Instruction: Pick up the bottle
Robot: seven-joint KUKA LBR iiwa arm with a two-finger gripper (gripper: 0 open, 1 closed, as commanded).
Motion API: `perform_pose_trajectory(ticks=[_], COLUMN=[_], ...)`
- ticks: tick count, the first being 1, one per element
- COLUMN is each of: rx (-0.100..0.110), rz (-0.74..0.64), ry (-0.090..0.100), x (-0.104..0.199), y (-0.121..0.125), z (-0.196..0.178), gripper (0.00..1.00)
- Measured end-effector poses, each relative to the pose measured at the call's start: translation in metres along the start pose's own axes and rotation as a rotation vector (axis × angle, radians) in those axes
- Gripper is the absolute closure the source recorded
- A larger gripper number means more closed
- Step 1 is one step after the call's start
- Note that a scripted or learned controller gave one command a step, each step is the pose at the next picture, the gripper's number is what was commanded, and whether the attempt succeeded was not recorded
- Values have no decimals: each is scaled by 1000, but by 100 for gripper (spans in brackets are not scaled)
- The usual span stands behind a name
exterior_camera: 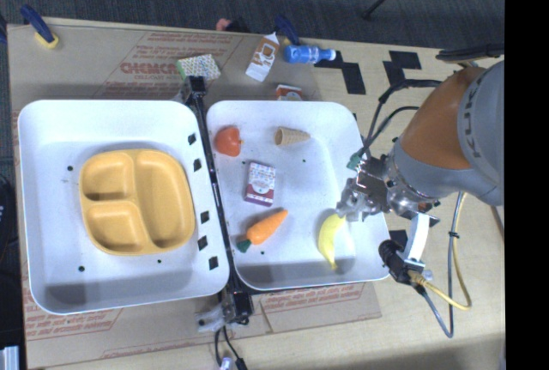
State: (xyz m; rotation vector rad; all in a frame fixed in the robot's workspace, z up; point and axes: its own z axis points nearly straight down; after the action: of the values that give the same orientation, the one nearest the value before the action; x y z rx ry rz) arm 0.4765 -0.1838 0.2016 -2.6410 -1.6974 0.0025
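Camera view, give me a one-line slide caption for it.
Gripper hovers by the banana in the right bin; the blue bottle lies outside on the bench.

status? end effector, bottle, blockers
End effector low at right bin's right edge, above banana. Bottle outside bins, on bench behind right bin, untouched. Nothing on the bottle.

Smooth white plastic bins (283,274) — matt yellow tray (137,198), perhaps plastic — cardboard underneath (146,63)
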Motion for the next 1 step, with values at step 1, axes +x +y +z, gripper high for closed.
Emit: perform_pose_trajectory(ticks=[1], rx=[5], rz=[192], ry=[1], x=[-6], y=[2], z=[23], gripper=[100])
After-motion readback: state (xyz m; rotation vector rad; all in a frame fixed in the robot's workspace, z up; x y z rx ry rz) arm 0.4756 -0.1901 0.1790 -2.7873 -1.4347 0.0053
